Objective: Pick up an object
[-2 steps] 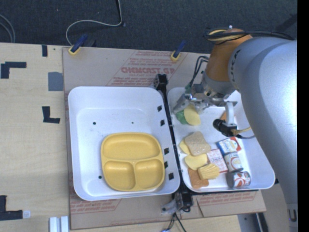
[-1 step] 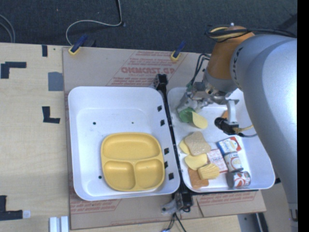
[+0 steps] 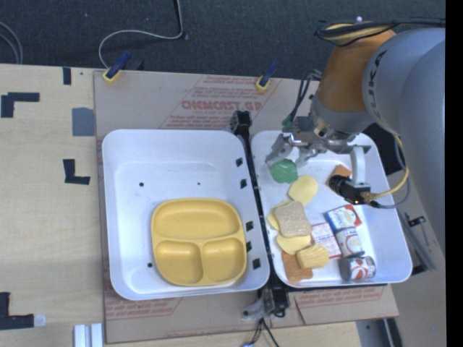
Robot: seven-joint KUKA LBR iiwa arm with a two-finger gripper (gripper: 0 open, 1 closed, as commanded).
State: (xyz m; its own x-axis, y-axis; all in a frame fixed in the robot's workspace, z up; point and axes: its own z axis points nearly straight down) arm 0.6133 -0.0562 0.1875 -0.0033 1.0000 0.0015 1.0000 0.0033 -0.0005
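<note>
My gripper (image 3: 288, 159) hangs over the far left part of the right bin (image 3: 391, 226). Its two grey fingers stand apart, open, on either side of the top of a round green object (image 3: 284, 171). I cannot tell whether they touch it. Just beside it lies a pale yellow oval piece (image 3: 304, 189). Nearer the front sit a slice of toast (image 3: 293, 219), a yellow piece (image 3: 291, 243) under it and a square cracker (image 3: 312, 256). The arm's wrist hides the bin's far middle.
A yellow divided plate (image 3: 199, 241) lies in the left bin (image 3: 173, 157). In the right bin's right half are a small orange item (image 3: 341, 171), a blue-and-white carton (image 3: 341, 220) and a can (image 3: 359, 268). The bins' shared rim (image 3: 249, 186) runs just left of the gripper.
</note>
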